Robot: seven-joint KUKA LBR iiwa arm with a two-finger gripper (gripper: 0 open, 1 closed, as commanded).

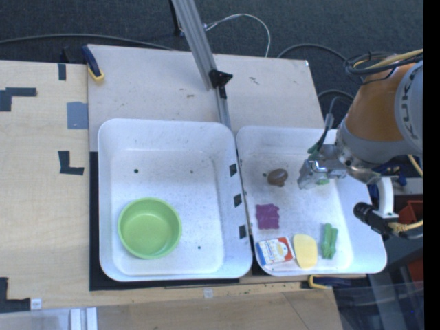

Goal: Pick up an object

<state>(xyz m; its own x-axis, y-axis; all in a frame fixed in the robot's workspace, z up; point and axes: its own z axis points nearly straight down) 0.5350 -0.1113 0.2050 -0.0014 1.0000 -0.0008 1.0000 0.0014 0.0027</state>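
Note:
My gripper [313, 176] hangs over the right bin [357, 253], near its right-middle part. A small brown lump [277, 177] lies just to the gripper's left, apart from it. Toward the front of the same bin lie a purple block [267, 216], a red and white packet [275, 251], a yellow piece [305, 250] and a green piece [329, 240]. Nothing shows between the fingers.
The left bin [110, 136] holds a green bowl [149, 227] at its front left. A grey pole [199, 36] slants down from the top to the ridge between the bins. Cables run behind the bench, and the arm's orange band [378, 108] sits at the right.

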